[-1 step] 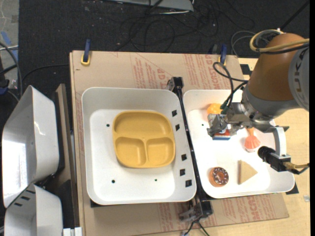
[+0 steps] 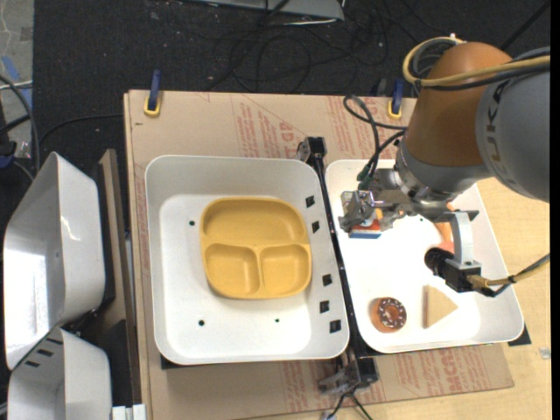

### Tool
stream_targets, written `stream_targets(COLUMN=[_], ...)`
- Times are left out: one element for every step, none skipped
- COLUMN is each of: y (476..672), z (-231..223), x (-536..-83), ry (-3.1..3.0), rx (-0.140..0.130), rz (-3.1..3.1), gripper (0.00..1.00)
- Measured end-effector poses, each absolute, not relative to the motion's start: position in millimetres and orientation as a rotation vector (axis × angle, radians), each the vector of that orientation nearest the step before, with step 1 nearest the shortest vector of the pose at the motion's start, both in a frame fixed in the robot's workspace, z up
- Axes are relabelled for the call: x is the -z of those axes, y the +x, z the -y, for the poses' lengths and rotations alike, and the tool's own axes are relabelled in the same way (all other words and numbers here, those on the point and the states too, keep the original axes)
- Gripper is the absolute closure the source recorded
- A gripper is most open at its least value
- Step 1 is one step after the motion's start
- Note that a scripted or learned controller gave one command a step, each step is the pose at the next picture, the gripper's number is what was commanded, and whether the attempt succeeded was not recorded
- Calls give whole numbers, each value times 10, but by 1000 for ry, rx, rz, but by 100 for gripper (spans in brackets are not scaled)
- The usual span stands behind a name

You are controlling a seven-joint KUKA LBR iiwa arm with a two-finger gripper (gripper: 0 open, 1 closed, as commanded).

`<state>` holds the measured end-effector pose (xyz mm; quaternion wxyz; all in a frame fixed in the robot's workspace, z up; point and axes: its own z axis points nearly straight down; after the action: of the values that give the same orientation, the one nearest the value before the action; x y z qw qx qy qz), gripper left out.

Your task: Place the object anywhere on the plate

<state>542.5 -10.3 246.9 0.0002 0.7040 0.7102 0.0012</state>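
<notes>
Object [image 2: 368, 227], small blue-orange piece, directly under claw [image 2: 359, 210] in right bin [image 2: 499, 322]; claw state cannot tell. Plate [image 2: 256, 245] well left of claw. Advice: confirm grip, lift clear over divider.

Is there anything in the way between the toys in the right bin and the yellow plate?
Just the low bin walls where the two bins meet. The donut and wedge would have to be lifted over them to reach the plate.
</notes>
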Motion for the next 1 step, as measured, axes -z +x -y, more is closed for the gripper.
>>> stream_targets(y=[5555], z=[-430], x=[-2329], ry=[2213], rx=[-1], rz=[-2231], gripper=[100])
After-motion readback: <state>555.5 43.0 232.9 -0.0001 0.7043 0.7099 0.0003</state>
